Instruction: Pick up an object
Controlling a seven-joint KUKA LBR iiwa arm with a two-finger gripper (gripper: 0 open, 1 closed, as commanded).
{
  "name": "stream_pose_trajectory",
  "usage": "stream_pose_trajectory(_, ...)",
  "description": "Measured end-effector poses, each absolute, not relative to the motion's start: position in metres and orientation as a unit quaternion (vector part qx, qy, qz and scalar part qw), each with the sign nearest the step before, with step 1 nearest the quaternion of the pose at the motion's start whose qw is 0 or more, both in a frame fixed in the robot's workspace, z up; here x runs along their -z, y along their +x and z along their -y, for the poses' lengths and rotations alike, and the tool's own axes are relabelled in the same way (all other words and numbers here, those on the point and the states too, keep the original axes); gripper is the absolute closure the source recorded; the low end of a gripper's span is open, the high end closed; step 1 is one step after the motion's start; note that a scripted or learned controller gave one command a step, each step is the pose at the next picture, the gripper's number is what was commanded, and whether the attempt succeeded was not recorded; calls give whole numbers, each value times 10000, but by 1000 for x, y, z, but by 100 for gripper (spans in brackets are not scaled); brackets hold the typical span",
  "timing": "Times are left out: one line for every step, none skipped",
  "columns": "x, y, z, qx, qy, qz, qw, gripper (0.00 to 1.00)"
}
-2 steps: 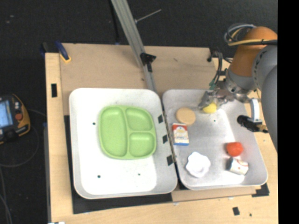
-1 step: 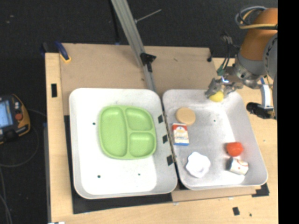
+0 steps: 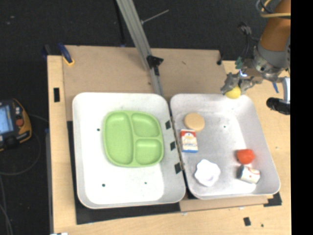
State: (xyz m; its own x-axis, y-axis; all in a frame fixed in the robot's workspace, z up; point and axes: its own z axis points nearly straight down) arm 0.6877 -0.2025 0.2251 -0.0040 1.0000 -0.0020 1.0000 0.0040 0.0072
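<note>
Brown desk [image 3: 107, 70]: end effector [image 3: 234, 85] pinches small yellow ball [image 3: 234, 93] over right white bin's [image 3: 261, 131] far rim; it could slip.

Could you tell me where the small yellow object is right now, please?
The yellow object sits at the far right corner of the right bin, directly beneath the gripper, well beyond the tan disc.
</note>
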Motion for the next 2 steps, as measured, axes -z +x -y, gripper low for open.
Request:
stream_pose_trajectory(-269, 689, 204, -18, 7051, -7091, 32, 100)
stream_pose_trajectory(-277, 685, 155, -5, 7053, -7089, 8, 100)
